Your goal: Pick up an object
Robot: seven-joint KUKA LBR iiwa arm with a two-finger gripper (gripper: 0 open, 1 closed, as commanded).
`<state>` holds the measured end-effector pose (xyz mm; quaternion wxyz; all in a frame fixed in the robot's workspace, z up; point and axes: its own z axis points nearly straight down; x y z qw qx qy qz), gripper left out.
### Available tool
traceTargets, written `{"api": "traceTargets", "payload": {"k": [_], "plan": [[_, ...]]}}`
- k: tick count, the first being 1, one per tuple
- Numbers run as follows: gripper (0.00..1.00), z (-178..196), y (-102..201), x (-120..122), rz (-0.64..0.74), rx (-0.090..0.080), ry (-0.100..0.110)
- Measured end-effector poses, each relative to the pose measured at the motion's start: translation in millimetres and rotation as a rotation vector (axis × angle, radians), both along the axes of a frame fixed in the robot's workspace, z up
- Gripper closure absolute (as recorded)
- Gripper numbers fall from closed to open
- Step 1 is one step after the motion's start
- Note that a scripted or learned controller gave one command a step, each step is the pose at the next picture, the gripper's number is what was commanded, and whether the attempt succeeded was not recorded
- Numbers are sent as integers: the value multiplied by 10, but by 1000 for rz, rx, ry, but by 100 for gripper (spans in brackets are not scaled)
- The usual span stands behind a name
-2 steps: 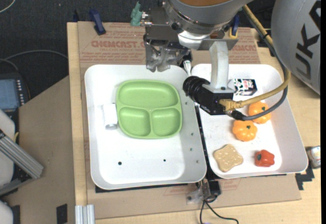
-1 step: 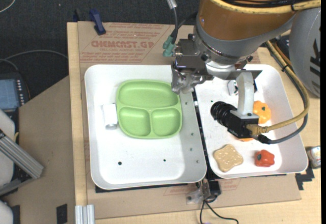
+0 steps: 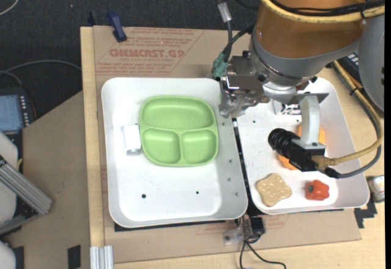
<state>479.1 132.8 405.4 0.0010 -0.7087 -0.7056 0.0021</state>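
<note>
From the camera view, two white bins sit side by side on the tabletop (image 3: pixel 146 47), a brown board with red lettering along its far edge.

The left bin (image 3: pixel 119 194) holds a green divided plate (image 3: pixel 179 131) in its far half. The plate's long axis runs left to right across the view, tilted slightly. Its one large compartment is on the far side and its two smaller ones are on the near side. Just beside the plate's left edge lies a small white block (image 3: pixel 131 138), with its long axis running from far to near.

The right bin (image 3: pixel 257 139) holds a tan toast-shaped piece (image 3: pixel 273 189) near its front edge. The piece is roughly square, with no clear long axis. To its right, apart from it, is a small red vegetable-shaped piece (image 3: pixel 317 190) with a green spot on top. Farther back in this bin is an orange object (image 3: pixel 319 136), mostly hidden by robot hardware, so its shape and direction cannot be made out.

The arm (image 3: pixel 317 11) comes in from the right and takes up the upper right of the view, its orange band above a grey wrist. The gripper (image 3: pixel 232 103) hangs over the seam where the two bins meet, just beside the plate's far right corner. It is seen from above among brackets and cables. Whether it is open or closed cannot be told, and nothing can be seen held in it.

A blue clip (image 3: pixel 116 25) sits at the board's far left corner.
</note>
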Motion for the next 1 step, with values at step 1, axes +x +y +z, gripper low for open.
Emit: {"api": "traceTargets", "payload": {"k": [1], "plan": [[100, 120, 26, 5, 5, 1, -5]]}}
